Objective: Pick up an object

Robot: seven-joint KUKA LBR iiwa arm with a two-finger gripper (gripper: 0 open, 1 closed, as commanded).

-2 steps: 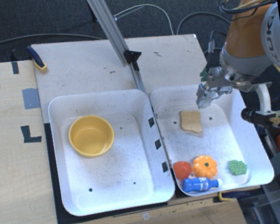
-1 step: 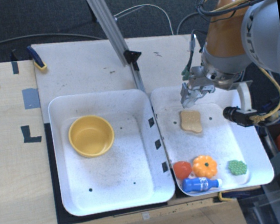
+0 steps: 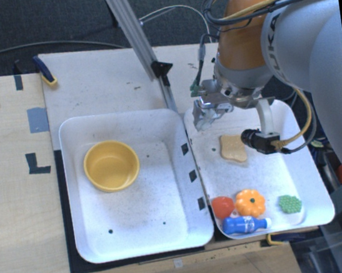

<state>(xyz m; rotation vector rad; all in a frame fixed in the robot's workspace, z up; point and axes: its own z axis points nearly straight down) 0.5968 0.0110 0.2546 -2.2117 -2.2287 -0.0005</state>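
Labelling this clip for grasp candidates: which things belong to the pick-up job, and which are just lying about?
Job:
gripper
bread slice
tomato
small pumpkin
blue bottle
green piece
yellow bowl

Lying about:
blue-and-yellow clamp
tape marks

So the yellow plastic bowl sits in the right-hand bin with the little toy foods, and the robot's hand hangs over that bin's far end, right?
Not quite. The camera view shows the round yellow plastic bowl alone in the left white bin. The toy foods lie in the right white bin, and the gripper does hang over that bin's far end.
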